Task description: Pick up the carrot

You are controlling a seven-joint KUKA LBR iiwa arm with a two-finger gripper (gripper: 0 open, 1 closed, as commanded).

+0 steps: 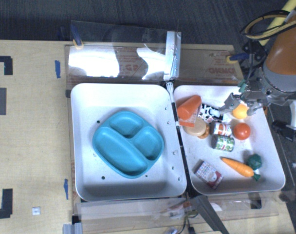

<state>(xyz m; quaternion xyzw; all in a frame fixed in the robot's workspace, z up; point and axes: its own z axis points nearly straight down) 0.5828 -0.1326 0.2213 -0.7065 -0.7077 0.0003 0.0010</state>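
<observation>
The carrot [238, 167] is orange with a dark green top [255, 162]. It lies on its side near the front right corner of the right bin [278, 178]. My gripper [244, 105] hangs over the back right part of that bin, well behind the carrot. Its fingers stand apart on either side of a yellow lemon [240, 112], and the carrot is not between them. The arm's orange band [284, 52] shows above the gripper at the right edge.
Between gripper and carrot lie a red tomato [242, 130], a small red-and-white can [221, 128] and a green can [224, 143]. An orange cup [189, 107] and a cow-patterned item [209, 113] sit by the bin's left wall. A red packet [208, 173] lies left of the carrot. The left bin [80, 130] holds a blue divided plate [128, 143].
</observation>
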